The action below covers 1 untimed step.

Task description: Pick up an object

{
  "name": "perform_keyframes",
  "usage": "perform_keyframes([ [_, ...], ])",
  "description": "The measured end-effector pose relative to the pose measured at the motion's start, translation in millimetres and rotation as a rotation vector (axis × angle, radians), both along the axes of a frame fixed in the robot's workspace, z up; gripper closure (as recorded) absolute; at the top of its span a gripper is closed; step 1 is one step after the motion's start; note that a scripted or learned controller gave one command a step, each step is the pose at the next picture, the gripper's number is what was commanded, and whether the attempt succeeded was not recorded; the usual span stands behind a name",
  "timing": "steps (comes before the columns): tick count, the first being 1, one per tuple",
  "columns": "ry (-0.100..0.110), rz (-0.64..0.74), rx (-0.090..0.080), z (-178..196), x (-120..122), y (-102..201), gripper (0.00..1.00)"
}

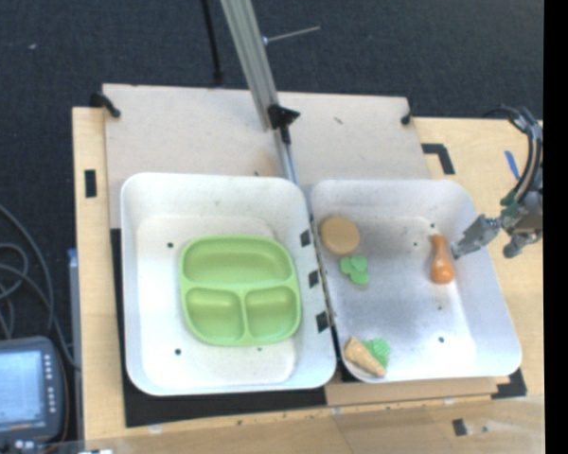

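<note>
The right white bin holds several small objects. An orange carrot-like piece lies near its right side. A round tan disc sits at its upper left, with a small green piece just below it. A tan and green piece rests in the lower left corner. My gripper hovers over the bin's right rim, just right of the orange piece. It is open, and its left finger points toward the orange piece without touching it.
The left white bin carries a green divided plate. A metal pole rises from the back between the bins. Cables run along the arm at the far right.
</note>
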<state>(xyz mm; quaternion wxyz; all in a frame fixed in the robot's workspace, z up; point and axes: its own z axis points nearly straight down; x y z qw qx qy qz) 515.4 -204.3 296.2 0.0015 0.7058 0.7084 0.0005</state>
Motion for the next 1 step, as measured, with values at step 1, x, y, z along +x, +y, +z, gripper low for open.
perform_keyframes([
  [1, 0.0, -0.001, 0.0, 0.0, 0.0, -0.1, 0.0],
])
